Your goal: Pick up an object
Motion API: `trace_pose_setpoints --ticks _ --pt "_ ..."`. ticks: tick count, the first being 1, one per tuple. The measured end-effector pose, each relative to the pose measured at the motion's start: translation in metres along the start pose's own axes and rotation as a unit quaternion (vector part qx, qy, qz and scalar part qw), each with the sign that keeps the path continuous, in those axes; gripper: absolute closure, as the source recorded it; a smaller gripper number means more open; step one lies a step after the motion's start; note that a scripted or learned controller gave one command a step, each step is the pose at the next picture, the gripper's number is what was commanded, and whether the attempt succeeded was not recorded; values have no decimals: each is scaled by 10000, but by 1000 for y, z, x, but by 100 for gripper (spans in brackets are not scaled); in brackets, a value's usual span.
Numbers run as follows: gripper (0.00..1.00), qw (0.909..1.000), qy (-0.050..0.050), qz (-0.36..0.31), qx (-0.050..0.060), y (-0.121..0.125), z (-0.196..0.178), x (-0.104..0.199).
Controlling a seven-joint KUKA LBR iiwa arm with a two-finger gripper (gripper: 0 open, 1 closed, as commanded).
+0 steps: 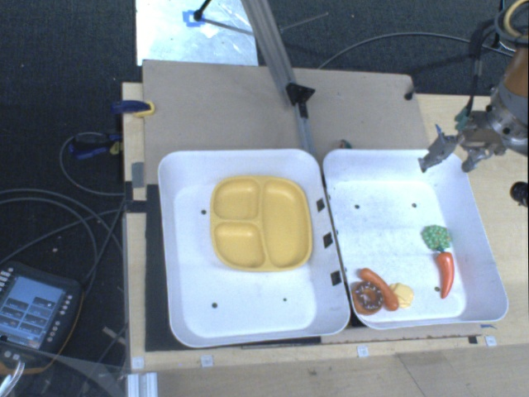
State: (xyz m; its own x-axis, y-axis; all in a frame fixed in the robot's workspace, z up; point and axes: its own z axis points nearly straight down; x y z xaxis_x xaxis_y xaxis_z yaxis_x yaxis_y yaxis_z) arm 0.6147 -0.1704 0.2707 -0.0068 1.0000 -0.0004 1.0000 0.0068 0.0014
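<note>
My pincer (452, 150) hangs over the far right corner of the right bin (388, 188), its two fingers spread apart with nothing between them. One fingertip (431, 157) sits above the bin's far rim and the other lies nearer the bin's right edge.

Well apart from my pincer, toward the near right corner of that bin, lie the things I could pick. A green broccoli piece (436, 237) sits just above an orange-red carrot (445, 273), the two touching or nearly so. To their left, close to the near rim, a red sausage (378, 287) lies aslant, touching a brown ring-shaped doughnut (365, 298) on its left and a small pale yellow piece (402, 294) on its right.

The left bin (190, 304) sits beside the right one, their edges meeting. In it rests a yellow divided plate (261, 223) with three compartments. Both bins sit on the tabletop (215, 106).
</note>
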Motion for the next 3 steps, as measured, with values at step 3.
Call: trace_pose_setpoints --ticks 3 --pt "0 10000 0 20 16 13 89 -4"
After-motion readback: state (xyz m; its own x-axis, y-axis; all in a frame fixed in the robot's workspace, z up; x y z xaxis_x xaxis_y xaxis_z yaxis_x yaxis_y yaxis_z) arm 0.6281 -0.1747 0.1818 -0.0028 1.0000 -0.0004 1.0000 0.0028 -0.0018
